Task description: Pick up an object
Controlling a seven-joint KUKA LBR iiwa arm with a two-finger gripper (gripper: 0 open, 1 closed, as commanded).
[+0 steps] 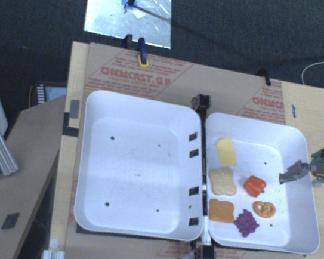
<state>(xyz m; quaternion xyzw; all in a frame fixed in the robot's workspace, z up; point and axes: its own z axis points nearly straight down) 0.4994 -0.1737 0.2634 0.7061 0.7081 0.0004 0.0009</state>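
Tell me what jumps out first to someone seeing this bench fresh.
The cluster of colourful toy foods in the right bin: a yellow piece, a red pepper, a pretzel and purple grapes. Next, the gripper at that bin's right edge, near the pepper. The left bin sits beside it.

The robot's tool (293,173) is a small, dark grey metal piece, narrow and tapering to a blunt tip, with lighter glints along its upper face. It joins a bulkier grey block, boxy and pale, with darker seams and what looks like a greenish spot on its top side. Above that block a thin dark bracket and slim black cables run upward near the desk's right edge. The detail here is blurred, so screws and markings cannot be made out, and the fingers merge into one shape.
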